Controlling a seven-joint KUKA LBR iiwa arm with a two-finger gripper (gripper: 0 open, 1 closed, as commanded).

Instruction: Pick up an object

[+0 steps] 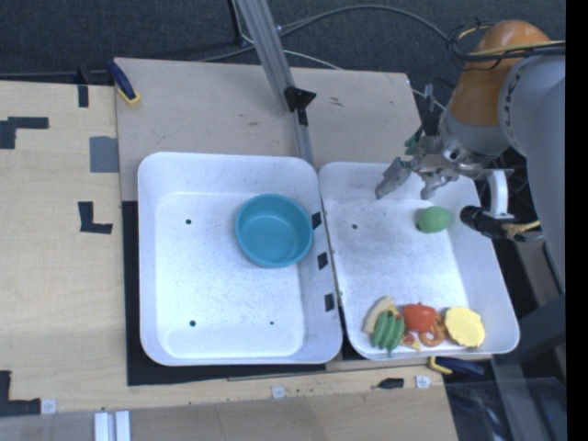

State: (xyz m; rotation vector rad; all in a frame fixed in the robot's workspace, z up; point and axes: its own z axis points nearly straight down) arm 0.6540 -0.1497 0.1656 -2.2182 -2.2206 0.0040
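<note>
2 white bins are sitting side by side on the wooden bench. A grey metal pole is slanting down toward their shared edge, black cables trailing behind it.

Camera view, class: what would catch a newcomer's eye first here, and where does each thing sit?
The blue bowl stands out, alone in the left bin. In the right bin, a green lump lies near the far right side, and bright toy foods cluster at the near edge. The gripper hangs with open jaws over that bin's far end, just left of the green lump, holding nothing.
</note>
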